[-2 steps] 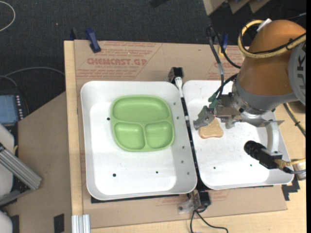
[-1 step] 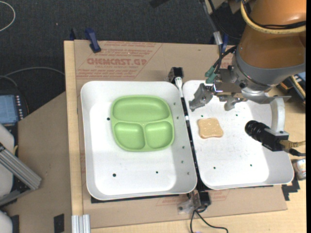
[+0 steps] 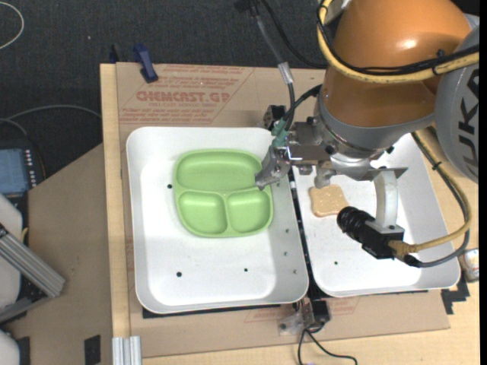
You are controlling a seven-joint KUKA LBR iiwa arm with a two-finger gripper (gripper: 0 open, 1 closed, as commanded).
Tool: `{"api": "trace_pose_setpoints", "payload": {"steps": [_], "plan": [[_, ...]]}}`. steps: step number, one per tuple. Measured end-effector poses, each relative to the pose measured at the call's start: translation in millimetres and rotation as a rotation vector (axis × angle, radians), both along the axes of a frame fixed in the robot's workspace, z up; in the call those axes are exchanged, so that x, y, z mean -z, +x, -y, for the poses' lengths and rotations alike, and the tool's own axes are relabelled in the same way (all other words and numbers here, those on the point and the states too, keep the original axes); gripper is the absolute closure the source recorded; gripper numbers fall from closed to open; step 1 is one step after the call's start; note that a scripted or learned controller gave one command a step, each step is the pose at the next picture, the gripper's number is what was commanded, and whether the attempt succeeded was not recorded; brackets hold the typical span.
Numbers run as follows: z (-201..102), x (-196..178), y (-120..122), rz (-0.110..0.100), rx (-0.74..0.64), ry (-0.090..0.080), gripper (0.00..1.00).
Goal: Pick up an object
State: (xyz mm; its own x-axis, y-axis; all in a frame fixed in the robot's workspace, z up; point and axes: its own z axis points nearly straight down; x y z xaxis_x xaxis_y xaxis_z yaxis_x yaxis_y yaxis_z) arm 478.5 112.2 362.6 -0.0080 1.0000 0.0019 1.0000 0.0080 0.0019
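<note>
**Arm Over the Bin Divide — Green Tray in Left Bin**

The KUKA arm (image 3: 396,59) reaches in from the right; its orange band fills the upper right of the view, and grey housing at the far right edge carries part of a dark printed letter, cut off by the frame.

The gripper (image 3: 272,172) sits at the inner edge of the left bin (image 3: 152,280), its metal tip touching or just above the right rim of the green divided tray (image 3: 221,192). Whether the gripper is open or closed cannot be told — the wrist hardware hides the gap, and nothing is seen held in it.

The green divided tray lies flat in the upper middle of the left bin, with one long compartment at the top and two smaller ones below.

In the right bin (image 3: 358,276) a tan toast-shaped piece (image 3: 327,200) lies near the left wall, just beside a black cylindrical fitting (image 3: 365,233) with a yellow cable.

Both bins rest on a brown cardboard sheet (image 3: 190,90) printed in red "CHEMCAST GP"; the smaller lines are too faint to read. A blue clip (image 3: 144,63) sits at its top left corner.
</note>
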Motion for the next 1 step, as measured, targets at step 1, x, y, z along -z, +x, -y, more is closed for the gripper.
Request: {"api": "trace_pose_setpoints", "payload": {"steps": [1], "plan": [[3.8,-10.1,1.6,0.003,0.006,-0.002,1.00]]}}
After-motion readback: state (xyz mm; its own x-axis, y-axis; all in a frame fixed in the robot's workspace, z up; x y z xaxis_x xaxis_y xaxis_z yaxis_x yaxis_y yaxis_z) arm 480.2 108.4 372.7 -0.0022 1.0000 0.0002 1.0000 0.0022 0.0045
